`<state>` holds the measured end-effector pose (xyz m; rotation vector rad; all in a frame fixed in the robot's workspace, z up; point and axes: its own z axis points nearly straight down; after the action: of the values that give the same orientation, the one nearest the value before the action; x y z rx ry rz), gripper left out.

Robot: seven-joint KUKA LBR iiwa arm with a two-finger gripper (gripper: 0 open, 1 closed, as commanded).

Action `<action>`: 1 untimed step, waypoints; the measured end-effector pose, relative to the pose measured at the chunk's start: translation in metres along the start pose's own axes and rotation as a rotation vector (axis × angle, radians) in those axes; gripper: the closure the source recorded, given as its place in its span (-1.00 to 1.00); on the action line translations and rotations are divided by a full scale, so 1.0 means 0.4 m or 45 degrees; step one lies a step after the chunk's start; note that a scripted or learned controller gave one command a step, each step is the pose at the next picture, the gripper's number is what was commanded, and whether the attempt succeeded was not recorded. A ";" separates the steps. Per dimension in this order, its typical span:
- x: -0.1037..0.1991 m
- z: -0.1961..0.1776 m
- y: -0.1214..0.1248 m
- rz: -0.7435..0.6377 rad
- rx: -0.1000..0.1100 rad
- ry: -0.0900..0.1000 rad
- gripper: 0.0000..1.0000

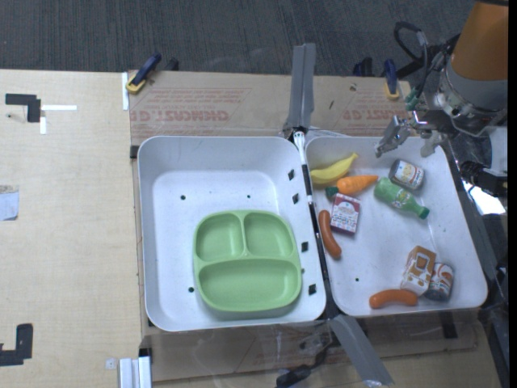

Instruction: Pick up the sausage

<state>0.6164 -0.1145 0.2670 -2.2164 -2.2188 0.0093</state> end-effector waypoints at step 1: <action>0.012 0.046 -0.095 0.290 0.002 0.001 -1.00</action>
<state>0.5781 -0.1098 0.2491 -2.4533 -1.9523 0.0114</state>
